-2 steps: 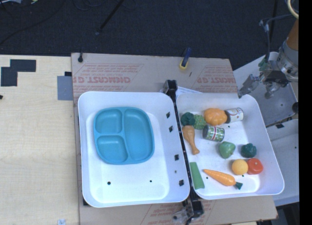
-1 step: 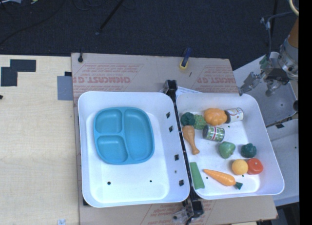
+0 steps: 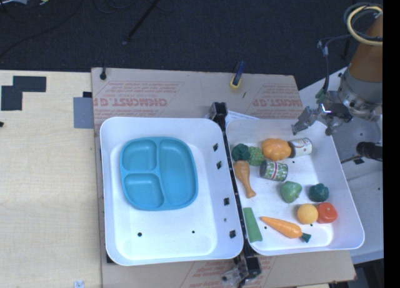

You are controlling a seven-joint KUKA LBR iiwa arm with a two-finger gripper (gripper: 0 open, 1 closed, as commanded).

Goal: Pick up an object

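The right bin (image 3: 347, 183) holds several toy foods: an orange bun-like piece (image 3: 276, 149), a small white can (image 3: 302, 147), a green-labelled can (image 3: 274, 170), a drumstick (image 3: 245, 179), a carrot (image 3: 283, 227), a green pepper (image 3: 290, 191), an orange ball (image 3: 307, 213) and a red tomato (image 3: 327, 212). My gripper (image 3: 317, 124) hangs above the bin's far right corner, just beyond the white can. Its fingers are spread open and hold nothing.
The left bin (image 3: 112, 218) carries a blue divided plate (image 3: 159, 173). Broccoli pieces (image 3: 247, 153) lie by the divider, a flat green strip (image 3: 252, 224) lies near the front, and a dark green item (image 3: 319, 192) sits at the right. Cardboard (image 3: 162, 96) lies under both bins.
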